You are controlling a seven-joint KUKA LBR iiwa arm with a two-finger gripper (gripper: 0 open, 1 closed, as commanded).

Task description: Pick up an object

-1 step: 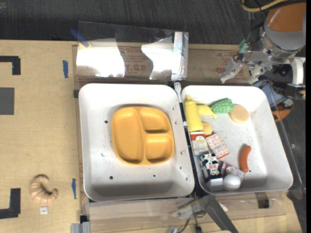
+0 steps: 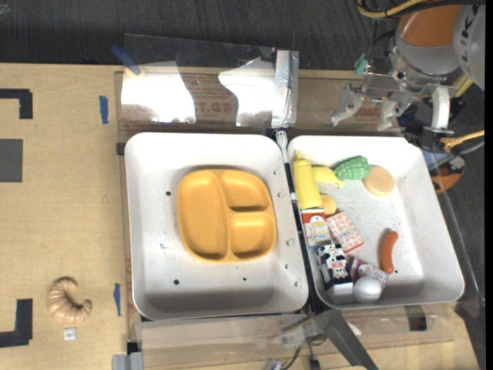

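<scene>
Taking the right bin (image 2: pixel 431 206) as our landmark, we start at its near edge, where a silver ball (image 2: pixel 367 289) sits against the front wall beside a black-and-white carton (image 2: pixel 333 260); the ball looks smooth and round, so we judge it apt to squirt out of a pinch. Just behind, toward the bin's middle, a red sausage (image 2: pixel 387 250) lies alone on bare floor, and we think it the best candidate: light, probably plastic and fairly stiff, and narrow enough to take across its middle. Along the bin's left wall stand small cartons (image 2: pixel 344 232) and a yellow bottle (image 2: pixel 306 183), crowded together and harder to reach. At the far wall lie a green toy (image 2: pixel 353 168) and a tan disc (image 2: pixel 379 181). Beyond the bin's far rim, above the counter (image 2: pixel 46 168), hangs the pincer (image 2: pixel 366 106), its fingers spread and pinching nothing.
</scene>
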